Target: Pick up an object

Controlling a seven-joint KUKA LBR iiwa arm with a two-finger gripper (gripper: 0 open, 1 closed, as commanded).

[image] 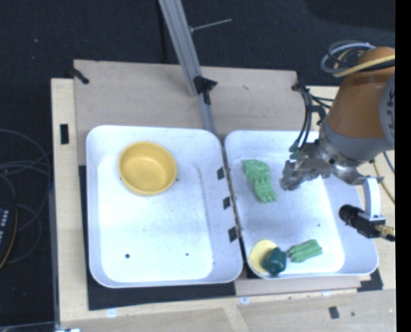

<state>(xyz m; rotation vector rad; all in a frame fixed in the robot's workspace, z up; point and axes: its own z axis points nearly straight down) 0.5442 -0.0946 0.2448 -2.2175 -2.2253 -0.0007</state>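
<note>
Gripper (293,176) of mine hangs over the right bin (330,144), just at 3 o'clock from the green ridged block (259,180), which lies flat in the upper left part of this bin. Whether the gripper touches the block I cannot tell, and I also cannot tell how wide it stands, because it looks only like one dark mass from above. My arm (358,109) comes in from 2 o'clock. At 6 o'clock in the same bin, near the front wall, a small yellow cup (259,253) lies with a dark teal ball (275,261) against it, and a second green piece (304,250) lies just beside them at 3 o'clock. In the left bin (157,254) a yellow bowl (147,167) stands upright toward 11 o'clock.
</note>
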